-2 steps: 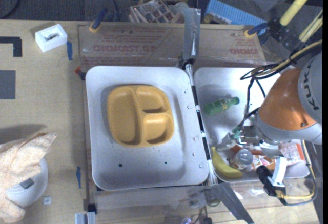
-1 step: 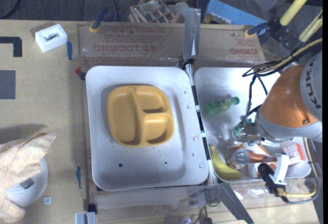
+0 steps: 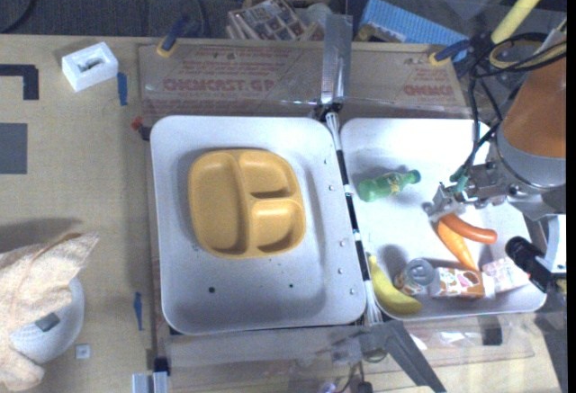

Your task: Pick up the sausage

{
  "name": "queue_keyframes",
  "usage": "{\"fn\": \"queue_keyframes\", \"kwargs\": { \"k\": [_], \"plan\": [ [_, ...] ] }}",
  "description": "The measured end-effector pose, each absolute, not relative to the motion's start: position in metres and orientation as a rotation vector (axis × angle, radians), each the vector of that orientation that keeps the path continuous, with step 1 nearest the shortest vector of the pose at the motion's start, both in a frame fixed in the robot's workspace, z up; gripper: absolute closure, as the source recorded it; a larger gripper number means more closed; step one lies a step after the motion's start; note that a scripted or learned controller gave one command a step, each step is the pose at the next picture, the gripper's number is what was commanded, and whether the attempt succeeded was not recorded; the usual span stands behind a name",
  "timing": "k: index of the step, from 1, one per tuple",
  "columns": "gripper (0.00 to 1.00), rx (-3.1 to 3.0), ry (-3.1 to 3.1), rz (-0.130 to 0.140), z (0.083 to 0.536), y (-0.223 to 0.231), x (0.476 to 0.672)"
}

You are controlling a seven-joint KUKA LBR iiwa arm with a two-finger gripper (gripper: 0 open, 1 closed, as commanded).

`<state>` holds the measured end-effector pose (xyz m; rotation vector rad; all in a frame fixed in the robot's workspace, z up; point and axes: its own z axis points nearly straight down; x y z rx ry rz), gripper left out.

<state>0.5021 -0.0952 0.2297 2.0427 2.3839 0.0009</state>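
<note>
We saw the grey arm's two-finger gripper (image 3: pixel 447 198) low in the right white bin (image 3: pixel 396 138), just above the smooth orange-red sausage (image 3: pixel 468 230), which lay across an orange carrot (image 3: pixel 455 245). We could not tell the gripper's state. A green bottle (image 3: pixel 387 183) lay nearby. A yellow divided plastic tray (image 3: pixel 246 201) sat in the left white bin (image 3: pixel 171 229).
</note>
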Motion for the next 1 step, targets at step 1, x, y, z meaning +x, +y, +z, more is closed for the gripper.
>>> {"fn": "queue_keyframes", "kwargs": {
  "k": [1],
  "plan": [
    [1.00,2.053,2.372,0.001,0.2892,-0.1030,0.6580]
  ]
}}
